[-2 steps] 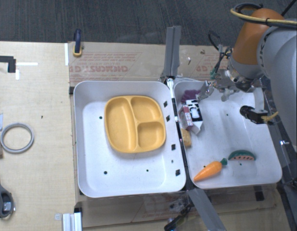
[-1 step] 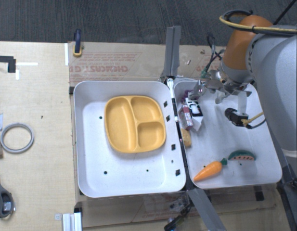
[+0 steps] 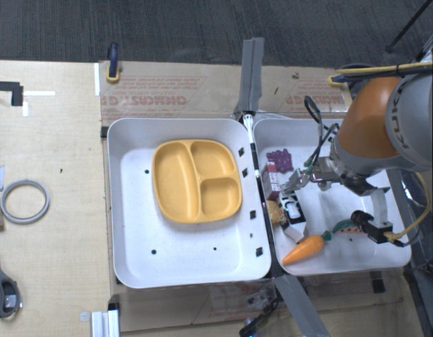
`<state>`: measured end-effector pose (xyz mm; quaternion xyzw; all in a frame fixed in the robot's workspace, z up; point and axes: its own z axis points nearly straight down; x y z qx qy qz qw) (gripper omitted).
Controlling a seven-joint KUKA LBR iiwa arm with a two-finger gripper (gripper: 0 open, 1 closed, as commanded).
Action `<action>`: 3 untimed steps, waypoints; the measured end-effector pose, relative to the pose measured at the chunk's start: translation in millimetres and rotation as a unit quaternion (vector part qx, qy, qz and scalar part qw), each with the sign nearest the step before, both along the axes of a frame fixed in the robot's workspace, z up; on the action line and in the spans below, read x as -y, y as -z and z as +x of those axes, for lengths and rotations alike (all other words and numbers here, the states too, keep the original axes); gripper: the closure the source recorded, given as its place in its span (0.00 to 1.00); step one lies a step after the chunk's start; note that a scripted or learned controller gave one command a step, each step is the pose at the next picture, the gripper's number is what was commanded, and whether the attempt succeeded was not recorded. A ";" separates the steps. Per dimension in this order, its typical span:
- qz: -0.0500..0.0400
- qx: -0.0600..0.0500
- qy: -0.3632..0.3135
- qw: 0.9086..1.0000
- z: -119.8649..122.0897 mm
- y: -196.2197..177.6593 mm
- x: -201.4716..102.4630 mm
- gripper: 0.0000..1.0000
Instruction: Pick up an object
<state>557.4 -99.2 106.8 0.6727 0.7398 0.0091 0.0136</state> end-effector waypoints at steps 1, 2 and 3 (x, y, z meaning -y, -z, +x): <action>0.003 -0.016 0.070 0.997 47.2 -84.7 -20.9 0.00; 0.004 -0.017 0.159 0.987 13.4 16.1 26.9 0.00; 0.003 -0.017 0.014 1.000 0.8 15.6 22.4 0.00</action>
